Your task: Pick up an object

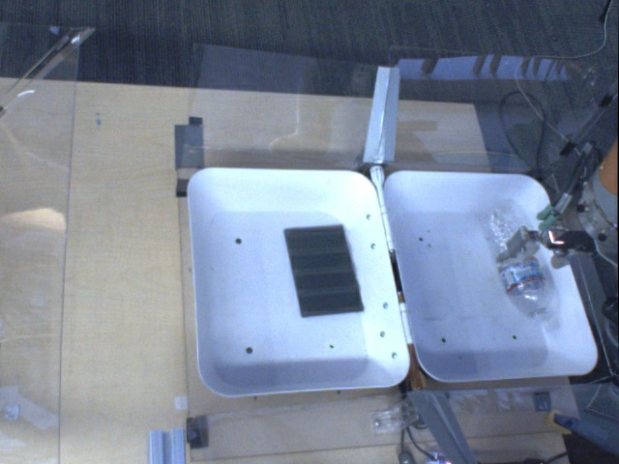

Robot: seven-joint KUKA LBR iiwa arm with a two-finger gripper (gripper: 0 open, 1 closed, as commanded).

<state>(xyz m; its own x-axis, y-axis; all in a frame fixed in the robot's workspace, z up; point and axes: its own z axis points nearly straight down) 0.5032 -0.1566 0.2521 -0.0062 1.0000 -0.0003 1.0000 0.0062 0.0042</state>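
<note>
Camera view, looking down on tabletop: dark ridged slab at centre of left bin; crumpled clear plastic bottle by right edge of right bin, blue-and-red label unreadable; pincer just above it at that edge, spread impossible to tell.

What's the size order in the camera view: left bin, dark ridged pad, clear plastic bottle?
1. left bin, largest.
2. dark ridged pad, lying in it.
3. clear plastic bottle in the right bin; crumpled and see-through, so its outline is unsure.
</note>
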